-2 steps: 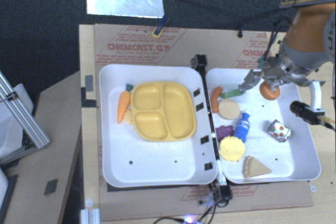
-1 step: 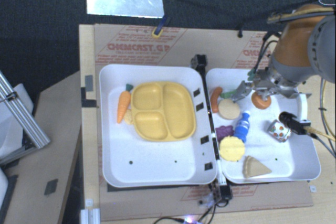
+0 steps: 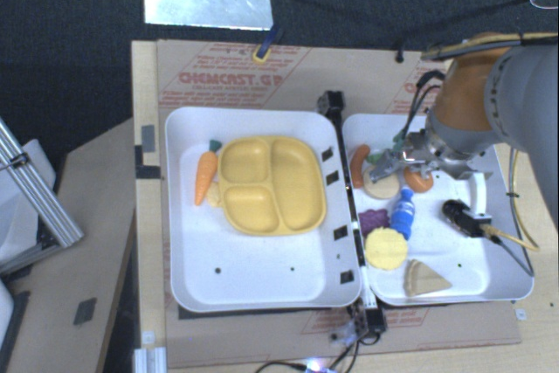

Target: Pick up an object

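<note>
Candidate objects lay in the right bin [image 3: 502, 262]: a round cream disc [image 3: 381, 185] and an orange piece [image 3: 418, 181] beneath the gripper [image 3: 390, 162], a red sausage [image 3: 357, 166] beside them, and 1 blue bottle [image 3: 402, 213], 1 purple piece [image 3: 375, 219], 1 yellow disc [image 3: 386, 249] and 1 tan wedge [image 3: 424, 278] nearer us. We judged the pick unfinished: nothing appeared lifted. We could not tell how the jaws stood. The left bin [image 3: 188, 266] held a yellow tray [image 3: 269, 185] and a carrot [image 3: 204, 176].

Fixed overhead cam, slanted, prob. mid-range, both bins [image 3: 179, 214]
</note>
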